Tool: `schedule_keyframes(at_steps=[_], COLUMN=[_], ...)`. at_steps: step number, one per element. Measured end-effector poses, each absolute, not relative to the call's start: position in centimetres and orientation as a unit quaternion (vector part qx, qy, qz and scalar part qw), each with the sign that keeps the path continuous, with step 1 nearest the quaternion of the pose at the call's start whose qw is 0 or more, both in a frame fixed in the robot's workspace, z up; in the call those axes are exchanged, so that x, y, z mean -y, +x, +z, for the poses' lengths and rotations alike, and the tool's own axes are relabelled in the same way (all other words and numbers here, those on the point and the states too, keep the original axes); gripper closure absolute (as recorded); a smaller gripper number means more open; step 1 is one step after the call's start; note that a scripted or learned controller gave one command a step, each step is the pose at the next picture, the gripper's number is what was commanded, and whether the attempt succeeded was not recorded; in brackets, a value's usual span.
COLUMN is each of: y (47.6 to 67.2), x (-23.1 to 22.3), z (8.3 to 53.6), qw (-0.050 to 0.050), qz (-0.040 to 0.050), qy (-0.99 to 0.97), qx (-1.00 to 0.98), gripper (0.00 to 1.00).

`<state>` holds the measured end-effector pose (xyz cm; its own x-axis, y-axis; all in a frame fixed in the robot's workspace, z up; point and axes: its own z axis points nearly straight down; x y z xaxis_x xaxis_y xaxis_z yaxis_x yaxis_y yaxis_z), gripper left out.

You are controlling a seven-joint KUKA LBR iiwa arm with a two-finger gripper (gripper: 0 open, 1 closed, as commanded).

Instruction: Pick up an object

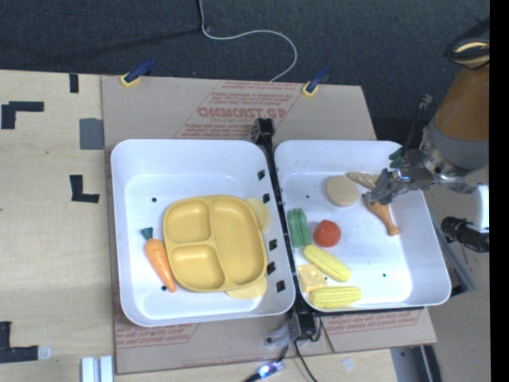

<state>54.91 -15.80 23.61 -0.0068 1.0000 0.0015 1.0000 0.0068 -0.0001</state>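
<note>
Gripper (pixel 385 188) is seen low over the far right part of the right bin (pixel 413 289), at an orange-brown piece (pixel 383 213); whether its fingers are spread or pinching cannot be told. Beside it in that bin a tan disc (pixel 342 191) is found, with a tomato (pixel 327 233), a green vegetable (pixel 298 228) and two corn cobs (pixel 328 263) nearer. In the left bin (pixel 131 165) a yellow tray (pixel 215 241) and a carrot (pixel 159 263) are held.

The yellow tray (pixel 215 242) hides most of a pale yellow piece (pixel 248 290) beneath it; only edges show beside the tray's right and lower rim.
</note>
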Motion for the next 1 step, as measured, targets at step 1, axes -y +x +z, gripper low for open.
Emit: schedule_keyframes(at_steps=[1], y=[56.19], x=[11.00], z=[21.93], qw=[0.001], qz=[0.0004], qy=[-0.705], qx=[0.709], gripper=[1.00])
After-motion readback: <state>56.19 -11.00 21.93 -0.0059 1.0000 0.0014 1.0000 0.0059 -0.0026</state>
